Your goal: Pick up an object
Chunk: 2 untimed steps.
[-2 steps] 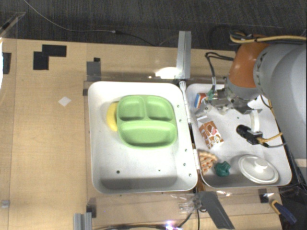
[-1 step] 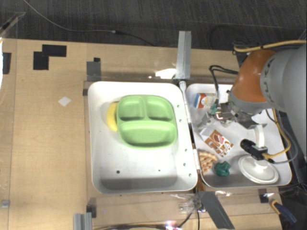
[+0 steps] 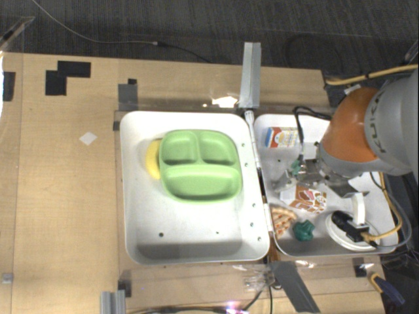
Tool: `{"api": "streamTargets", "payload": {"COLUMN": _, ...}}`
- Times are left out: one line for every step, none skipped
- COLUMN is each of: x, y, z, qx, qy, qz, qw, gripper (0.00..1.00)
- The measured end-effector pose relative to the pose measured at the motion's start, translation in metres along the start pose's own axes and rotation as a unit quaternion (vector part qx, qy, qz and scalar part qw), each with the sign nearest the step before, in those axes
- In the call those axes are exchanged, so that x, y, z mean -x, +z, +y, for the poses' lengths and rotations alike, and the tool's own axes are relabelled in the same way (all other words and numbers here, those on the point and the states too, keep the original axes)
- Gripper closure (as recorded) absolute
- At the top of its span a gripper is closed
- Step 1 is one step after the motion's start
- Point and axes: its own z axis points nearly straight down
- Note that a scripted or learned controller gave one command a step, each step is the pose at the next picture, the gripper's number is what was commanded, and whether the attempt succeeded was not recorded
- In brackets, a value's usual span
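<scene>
Wooden desk point(image 3: 65, 195) underneath, fingers point(image 3: 298, 175) low in right white bin point(image 3: 386, 237) near patterned packet point(image 3: 308, 200) for grasping, spread impossible to tell.

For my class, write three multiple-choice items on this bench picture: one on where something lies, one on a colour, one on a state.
1. Where does the divided tray lie?
A. in the left bin
B. in the right bin
C. on the bare bench

2. What colour is the thing peeking out at the tray's left edge?
A. red
B. yellow
C. blue

3. How does the tray sit?
A. on its edge
B. leaning on the bin wall
C. flat, compartments facing up

Answers: 1 A, since the left bin surrounds it; 2 B, a yellow sliver shows beside the green; 3 C, all three compartments are seen from above.
</scene>
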Motion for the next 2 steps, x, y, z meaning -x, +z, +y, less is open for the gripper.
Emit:
{"api": "streamTargets", "payload": {"x": 0.049, "y": -0.001, "z": -0.062, "qx": 0.000, "qy": -0.030, "qz": -0.002, "qw": 0.9995, "gripper": 0.00}}
{"api": "streamTargets", "payload": {"x": -0.002, "y": -0.001, "z": -0.056, "qx": 0.002, "qy": -0.164, "qz": -0.003, "qw": 0.9864, "gripper": 0.00}}
